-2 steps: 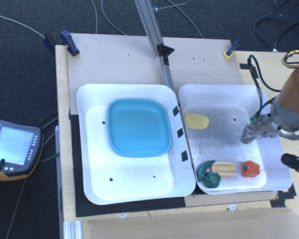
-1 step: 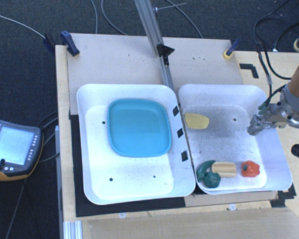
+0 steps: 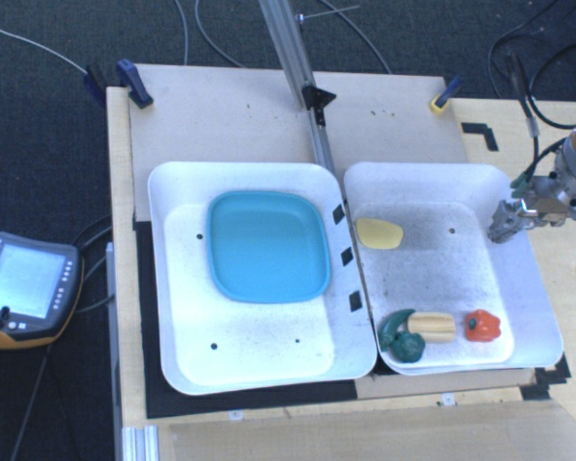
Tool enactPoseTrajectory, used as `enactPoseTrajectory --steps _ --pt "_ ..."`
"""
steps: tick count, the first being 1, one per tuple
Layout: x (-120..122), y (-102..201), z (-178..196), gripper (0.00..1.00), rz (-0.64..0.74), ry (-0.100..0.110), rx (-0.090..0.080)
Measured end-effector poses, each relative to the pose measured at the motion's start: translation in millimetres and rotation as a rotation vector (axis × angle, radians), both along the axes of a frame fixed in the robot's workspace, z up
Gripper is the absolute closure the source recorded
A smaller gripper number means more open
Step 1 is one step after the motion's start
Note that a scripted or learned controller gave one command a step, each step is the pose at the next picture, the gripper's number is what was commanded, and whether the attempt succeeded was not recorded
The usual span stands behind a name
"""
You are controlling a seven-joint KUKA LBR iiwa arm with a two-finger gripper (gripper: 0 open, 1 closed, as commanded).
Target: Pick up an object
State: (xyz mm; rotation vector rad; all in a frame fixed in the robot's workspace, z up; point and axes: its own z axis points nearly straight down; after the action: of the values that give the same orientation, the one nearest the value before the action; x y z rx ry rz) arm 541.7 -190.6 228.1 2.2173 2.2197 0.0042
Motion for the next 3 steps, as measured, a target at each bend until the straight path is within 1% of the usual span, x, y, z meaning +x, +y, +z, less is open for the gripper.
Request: enactPoseTrajectory --steps 1,2,3 --pt "0.8 0.0 43.9 1.0 -0.001 0.001 0.0" --pt "14.5 51.0 31.9 1.0 0.003 0.005 0.002" --pt "20.7 104.9 18.1 1.0 0.004 0.005 0.002"
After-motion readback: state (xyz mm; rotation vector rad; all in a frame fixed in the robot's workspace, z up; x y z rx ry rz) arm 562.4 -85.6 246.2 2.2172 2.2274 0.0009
